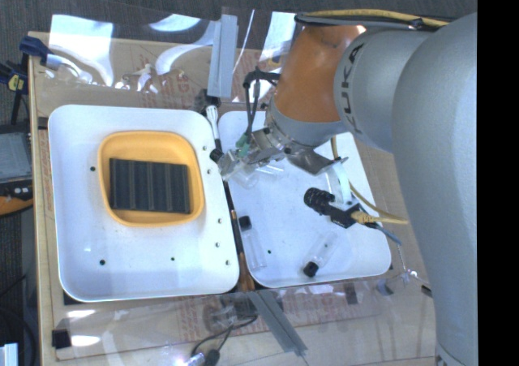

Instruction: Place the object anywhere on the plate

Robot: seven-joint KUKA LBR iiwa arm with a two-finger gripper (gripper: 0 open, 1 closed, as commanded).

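The pincer (243, 155) hangs low at the upper left of the right bin (369, 263), near the divide; whether it is open or closed I cannot tell. Clear tubes with black caps (318, 257) lie lower in that bin. The yellow plate (151, 148) sits in the left bin (77, 263), centre-left.

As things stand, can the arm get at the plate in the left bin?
Probably yes. The plate lies open in the left bin, nothing over it, and the gripper hangs just across the bins' shared edge, over the right bin.
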